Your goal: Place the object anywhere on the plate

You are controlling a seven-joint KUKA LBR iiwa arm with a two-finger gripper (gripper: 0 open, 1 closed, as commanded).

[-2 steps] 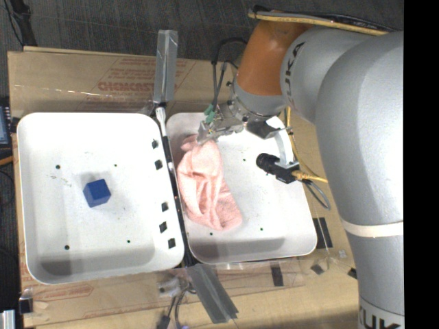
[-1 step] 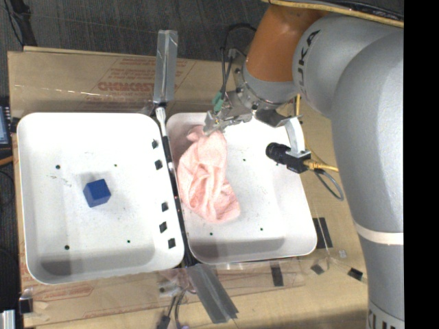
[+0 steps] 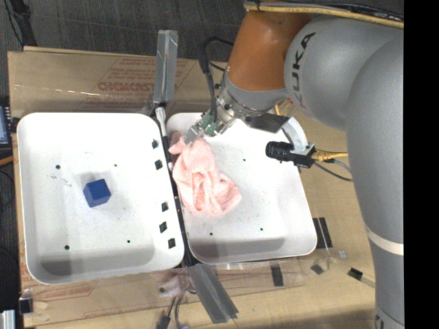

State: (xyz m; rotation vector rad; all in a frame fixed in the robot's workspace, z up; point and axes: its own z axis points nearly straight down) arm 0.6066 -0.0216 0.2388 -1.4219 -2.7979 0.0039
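Up close, your gripper [image 3: 206, 127] sits at the far-left corner of the right bin [image 3: 288, 218], its small greenish fingertips pressed right against the top edge of the pink cloth [image 3: 202, 177]; from this slanted view you cannot tell whether the cloth is actually pinched between them or merely touched, since the tips are tiny and blend into the fabric folds. The wrist above it is largely masked by the orange band [image 3: 264, 46], and the bulky grey arm [image 3: 357, 88] fills the right side, cut off by the top and bottom of the view and covering the bench behind it. The cloth lies crumpled in the left half of the right bin, its left edge close to the wall shared with the left bin [image 3: 41, 238]. A black cylindrical fitting [image 3: 291, 153] with a yellow-tipped cable juts out over the right bin's far-right part, hiding a bit of its rim. Well apart, in the left bin, a blue cube [image 3: 97, 192] rests alone toward the left-middle. Between the bins, a row of small black clips [image 3: 163, 208] runs along the divide. Beyond both bins lies a flat cardboard sheet [image 3: 82, 74] with faint red lettering too blurred to read, and a grey upright post [image 3: 164, 67] stands at the far junction of the bins.
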